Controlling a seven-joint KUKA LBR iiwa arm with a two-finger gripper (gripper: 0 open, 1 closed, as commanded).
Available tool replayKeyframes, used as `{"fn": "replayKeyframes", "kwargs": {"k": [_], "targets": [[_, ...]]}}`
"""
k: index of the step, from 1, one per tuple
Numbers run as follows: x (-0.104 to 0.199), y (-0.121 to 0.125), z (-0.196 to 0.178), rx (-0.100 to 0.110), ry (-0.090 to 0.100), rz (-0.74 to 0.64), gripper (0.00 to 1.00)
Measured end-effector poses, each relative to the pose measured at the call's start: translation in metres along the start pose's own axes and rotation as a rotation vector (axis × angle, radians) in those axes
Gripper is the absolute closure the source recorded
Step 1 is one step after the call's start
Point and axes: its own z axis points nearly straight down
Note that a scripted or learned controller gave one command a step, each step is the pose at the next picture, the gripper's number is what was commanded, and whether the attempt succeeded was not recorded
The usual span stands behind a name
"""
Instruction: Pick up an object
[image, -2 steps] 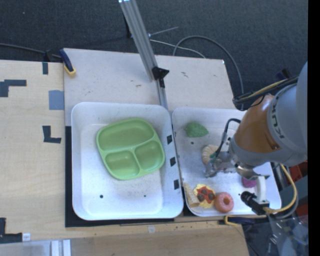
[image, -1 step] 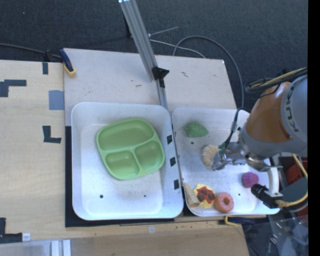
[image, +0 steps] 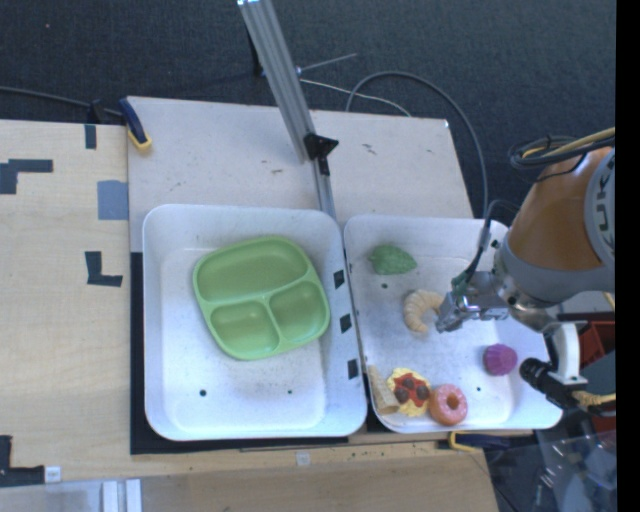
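Fingers: can't tell if apart or closed; gripper (image: 447, 318) sits low in right bin (image: 440, 228), just beside tan croissant-like piece (image: 421, 309). Nearby: green lump (image: 392, 261), purple ball (image: 500, 358), donut (image: 448, 404), pizza slice (image: 405, 389). Left bin (image: 160, 330) has green tray (image: 262, 296).
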Motion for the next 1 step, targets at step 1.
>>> {"fn": "replayKeyframes", "kwargs": {"k": [1], "targets": [[0.0037,0.0049,-0.0433,0.0,0.0,-0.001,1.0]]}}
